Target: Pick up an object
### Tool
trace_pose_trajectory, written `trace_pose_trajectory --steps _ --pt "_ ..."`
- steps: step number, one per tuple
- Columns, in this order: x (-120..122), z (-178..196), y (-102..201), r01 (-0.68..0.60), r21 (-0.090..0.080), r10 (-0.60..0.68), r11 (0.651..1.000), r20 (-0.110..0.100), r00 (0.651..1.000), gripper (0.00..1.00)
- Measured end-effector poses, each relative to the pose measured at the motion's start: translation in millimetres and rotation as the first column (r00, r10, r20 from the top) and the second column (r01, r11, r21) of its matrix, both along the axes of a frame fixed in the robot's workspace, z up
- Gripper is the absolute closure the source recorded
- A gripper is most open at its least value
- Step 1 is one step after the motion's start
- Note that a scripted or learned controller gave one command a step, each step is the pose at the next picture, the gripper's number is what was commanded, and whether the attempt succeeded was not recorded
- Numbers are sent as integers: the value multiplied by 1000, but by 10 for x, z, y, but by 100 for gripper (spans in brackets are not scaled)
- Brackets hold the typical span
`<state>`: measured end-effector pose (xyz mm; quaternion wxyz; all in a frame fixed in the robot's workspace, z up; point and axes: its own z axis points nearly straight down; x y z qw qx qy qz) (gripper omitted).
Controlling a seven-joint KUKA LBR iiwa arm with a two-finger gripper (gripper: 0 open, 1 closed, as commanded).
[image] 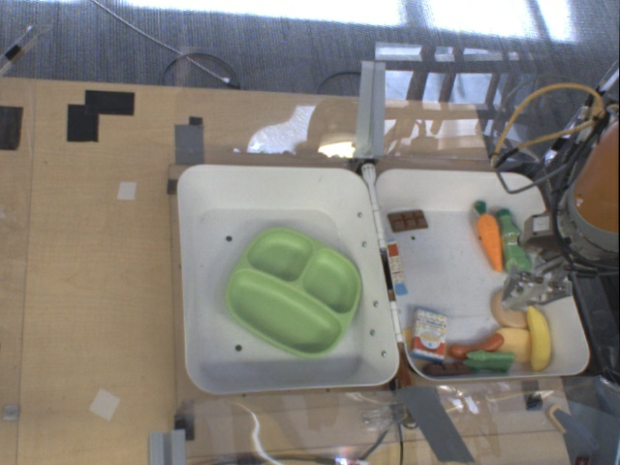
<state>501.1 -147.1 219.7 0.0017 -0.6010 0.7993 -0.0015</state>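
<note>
Two shallow white plastic bins are sitting side by side on the wooden bench (87, 289). The left bin (208, 356) is holding a light green three-compartment plastic plate (294, 291), lying flat and slightly rotated, roughly centred. The right bin (441, 260) is carrying all the small items: a brown chocolate bar piece (408, 222) near the top left, an orange toy carrot (490, 240) lying lengthwise with a green toy vegetable (512, 244) touching its right side, a small red-and-white printed carton (430, 334) near the bottom left, a dark red toy sausage (475, 347) and a flat green toy piece (490, 360) along the bottom edge, a yellow toy banana (539, 337) at the bottom right, and a tan round disc (505, 311) just left of the banana's top. The grey arm is reaching in from the right, its orange band showing at the frame's edge, with yellow and black cables looping above it. The metallic two-finger gripper (528, 289) is hovering over the right side of the right bin, directly above the gap between the green vegetable and the banana, overlapping the tan disc's upper edge. Can't tell how its jaws are standing; too cluttered. No object is visibly sitting between them, so nothing is being held as far as the view shows.
</note>
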Motion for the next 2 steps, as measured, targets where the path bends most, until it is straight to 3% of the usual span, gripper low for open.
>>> trace_pose_trajectory --steps 1,2 --pt "633 343 144 160 3 -160 987 6 987 100" --pt "1057 358 1363 48 8 -48 999 4 999 100"
